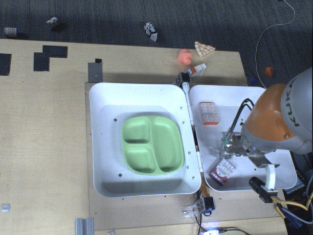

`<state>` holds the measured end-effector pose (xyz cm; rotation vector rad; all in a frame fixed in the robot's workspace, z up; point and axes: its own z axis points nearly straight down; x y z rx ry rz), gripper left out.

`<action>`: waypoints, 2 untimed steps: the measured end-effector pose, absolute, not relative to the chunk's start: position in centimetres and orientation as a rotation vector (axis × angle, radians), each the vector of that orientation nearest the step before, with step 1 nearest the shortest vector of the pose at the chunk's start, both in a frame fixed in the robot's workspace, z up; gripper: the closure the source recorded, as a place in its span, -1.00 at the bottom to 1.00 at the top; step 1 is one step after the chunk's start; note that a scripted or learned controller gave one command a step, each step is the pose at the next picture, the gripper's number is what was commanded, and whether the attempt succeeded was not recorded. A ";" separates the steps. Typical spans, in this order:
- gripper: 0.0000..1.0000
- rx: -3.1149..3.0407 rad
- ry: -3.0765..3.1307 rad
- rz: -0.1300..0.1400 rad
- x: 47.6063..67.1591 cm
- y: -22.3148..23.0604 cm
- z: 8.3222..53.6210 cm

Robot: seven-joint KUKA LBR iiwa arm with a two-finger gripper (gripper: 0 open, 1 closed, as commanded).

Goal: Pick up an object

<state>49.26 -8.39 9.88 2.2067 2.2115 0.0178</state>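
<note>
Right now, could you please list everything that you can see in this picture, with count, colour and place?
Bins: two, white, side by side on the bench.
Divided plate: one, light green, in the left bin.
Small packet: one, pale with red print, upper right bin.
Wrapped item: one, white and dark red, lower right bin, under the gripper.
Ball: one, pink, bench behind the bins.
Arm: one, grey with orange band, over the right bin.
Gripper: one, above the wrapped item.

Robotics lab, pale wooden table bearing two shallow white bins side by side, grey and orange industrial arm, loose cables over dark carpet, black tape marks on the table
</note>
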 end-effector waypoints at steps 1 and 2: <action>-1.00 2.207 2.212 0.018 49.3 -8.4 9.9; -1.00 2.215 2.218 0.009 48.9 -8.4 8.7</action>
